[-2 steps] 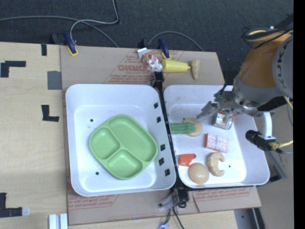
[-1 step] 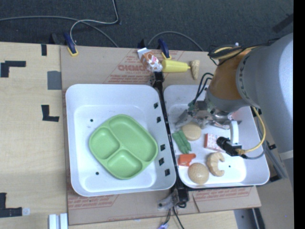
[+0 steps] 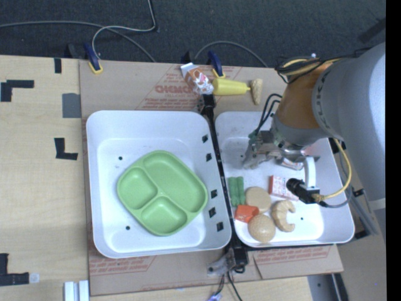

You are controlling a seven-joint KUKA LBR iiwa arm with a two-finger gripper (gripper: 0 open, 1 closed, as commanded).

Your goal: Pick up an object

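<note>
My gripper hangs over the upper middle of the right bin, above a bare patch of its floor. Nothing shows between its tips. Below it lie the toy foods: a green piece by the divider, an orange-red piece, a tan round bun, a tan ball, a croissant and a red-and-white packet. All sit apart from the gripper, toward the bin's near side.
The left bin holds a green sectioned plate. Behind the bins, on the cardboard, lie a yellow banana-shaped toy and a small colourful packet. The arm's grey body covers the right bin's far right corner.
</note>
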